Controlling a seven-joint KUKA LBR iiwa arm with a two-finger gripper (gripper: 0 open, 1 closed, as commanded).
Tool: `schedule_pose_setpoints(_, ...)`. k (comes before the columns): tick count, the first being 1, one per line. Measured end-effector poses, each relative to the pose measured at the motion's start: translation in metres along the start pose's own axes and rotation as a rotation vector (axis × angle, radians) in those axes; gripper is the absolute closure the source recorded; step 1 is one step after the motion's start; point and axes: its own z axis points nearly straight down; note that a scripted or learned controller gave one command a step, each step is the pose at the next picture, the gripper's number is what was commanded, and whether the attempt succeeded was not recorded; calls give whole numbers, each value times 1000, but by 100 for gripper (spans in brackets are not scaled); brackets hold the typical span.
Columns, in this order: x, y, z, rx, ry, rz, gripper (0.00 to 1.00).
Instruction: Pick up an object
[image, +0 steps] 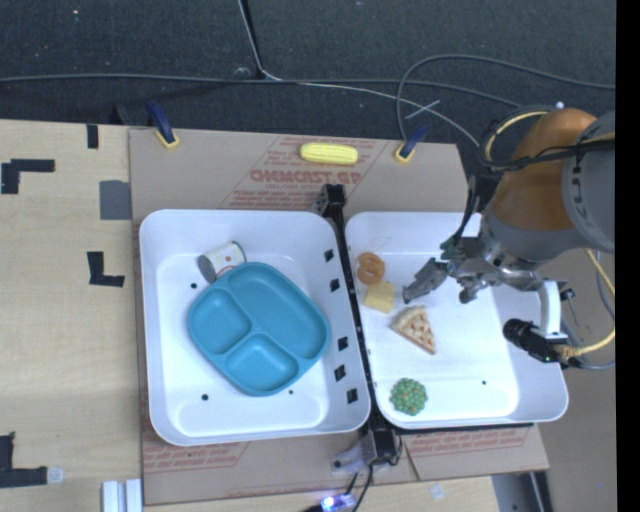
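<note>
Right bin (520, 400): open end effector (442, 290) above pizza slice (415, 329).

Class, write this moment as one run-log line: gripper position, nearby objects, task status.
gripper: over right bin, open, holding nothing | nearest: cheese cube, pizza slice | left bin: blue divided plate | status: nothing picked yet

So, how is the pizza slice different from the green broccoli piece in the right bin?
The pizza slice is a flat tan and orange triangle; the broccoli is a round, bumpy green lump. The pizza slice lies nearer the gripper; the broccoli sits close to the bin's front wall. Both are small toy foods lying free in the right bin.
</note>
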Motion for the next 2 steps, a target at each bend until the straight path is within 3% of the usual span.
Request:
schedule_pose_setpoints(1,0,3,-7,-13,-2,-3,0)
schedule_pose_setpoints(2,-1,0,37,-9,-2,-2,0)
